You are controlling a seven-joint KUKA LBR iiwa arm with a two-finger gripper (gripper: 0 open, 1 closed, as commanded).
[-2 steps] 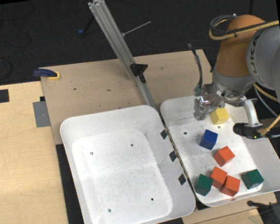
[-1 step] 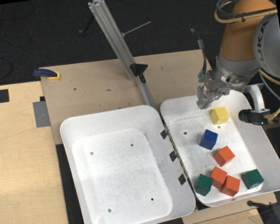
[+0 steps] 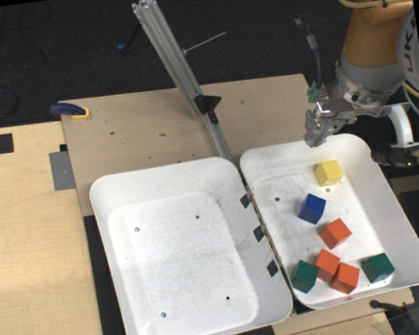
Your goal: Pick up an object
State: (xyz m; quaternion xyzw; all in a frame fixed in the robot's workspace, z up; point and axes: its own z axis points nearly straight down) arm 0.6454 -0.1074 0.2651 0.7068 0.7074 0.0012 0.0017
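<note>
Bench (image 3: 142,134) surface is spreading across the view in pale wood, carrying two shallow white bins side by side on a dark mat. Next in size, the left bin (image 3: 112,197) is sitting with nothing but a few dark specks on its floor, and the right bin (image 3: 382,176) is lying just beside it, joined along the shared edge by small black clips. The arm (image 3: 374,13) is reaching in from the right, its orange band showing above the grey wrist, and a slanted aluminium rail (image 3: 174,59) is running from the top of the view down toward the gap between the bins. The gripper (image 3: 320,132) is hanging at the far rim of the right bin, above the rim rather than down among the blocks — whether it is apart or together cannot be told from this angle, and nothing is showing in it. Inside the right bin the blocks are lying loose: a yellow cube (image 3: 329,172) is sitting nearest the gripper but apart from it, a blue cube (image 3: 312,207) is lying just below and to its left, and an orange cube (image 3: 334,232) is sitting below that. At the near end, two more orange cubes (image 3: 336,270) are touching each other, with a green cube (image 3: 304,275) pressing against their left side and another green cube (image 3: 377,267) just beside them on the right. A small blue and yellow clamp (image 3: 68,110) is resting at the bench's far left corner.
</note>
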